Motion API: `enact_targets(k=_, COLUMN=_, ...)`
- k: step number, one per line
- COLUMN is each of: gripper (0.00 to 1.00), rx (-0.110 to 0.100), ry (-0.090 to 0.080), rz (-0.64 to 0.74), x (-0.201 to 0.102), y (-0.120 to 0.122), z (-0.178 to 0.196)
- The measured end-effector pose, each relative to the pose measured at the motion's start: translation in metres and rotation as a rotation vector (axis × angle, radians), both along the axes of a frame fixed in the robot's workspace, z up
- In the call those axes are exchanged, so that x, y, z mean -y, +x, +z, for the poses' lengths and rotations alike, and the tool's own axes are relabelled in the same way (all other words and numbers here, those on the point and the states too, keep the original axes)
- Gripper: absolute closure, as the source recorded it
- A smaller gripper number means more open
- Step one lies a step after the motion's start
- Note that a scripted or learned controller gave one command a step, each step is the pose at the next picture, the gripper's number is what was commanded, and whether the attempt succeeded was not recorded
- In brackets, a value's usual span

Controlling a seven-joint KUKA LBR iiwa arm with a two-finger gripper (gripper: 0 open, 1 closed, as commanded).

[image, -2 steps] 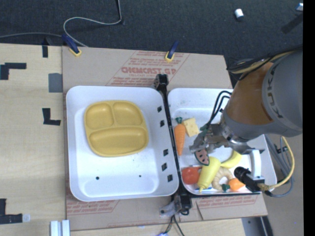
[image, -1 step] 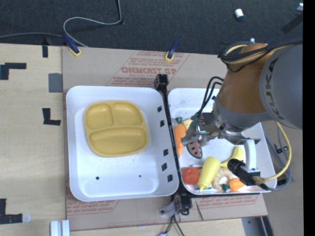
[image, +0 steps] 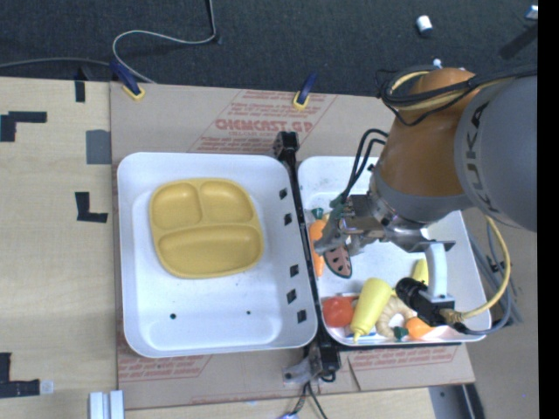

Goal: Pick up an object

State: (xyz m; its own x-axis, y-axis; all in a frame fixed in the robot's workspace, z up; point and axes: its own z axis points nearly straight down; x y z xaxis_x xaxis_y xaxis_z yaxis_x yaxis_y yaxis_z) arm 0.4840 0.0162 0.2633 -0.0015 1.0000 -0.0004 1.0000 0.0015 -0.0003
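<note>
2 bins [image: 140, 260]: yellow plate [image: 207, 227] left, toys crowd pincer [image: 336, 241] right

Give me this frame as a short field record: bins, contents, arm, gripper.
left bin: holds a yellow divided plate, lying flat in the far half
right bin: holds a pile of small toy items, mostly along the near edge
named items: yellow bottle-shaped toy, red piece, brown piece
arm: reaches in from the right, over the right bin
gripper: low at the left side of the right bin, right by the brown piece
grasp: cannot tell
</note>
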Motion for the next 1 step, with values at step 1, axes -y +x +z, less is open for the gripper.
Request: enact_targets(k=1, gripper=1.0, rx=-0.003, ry=0.0, rz=0.002, x=-0.0641, y=-0.0008, z=-0.0135)
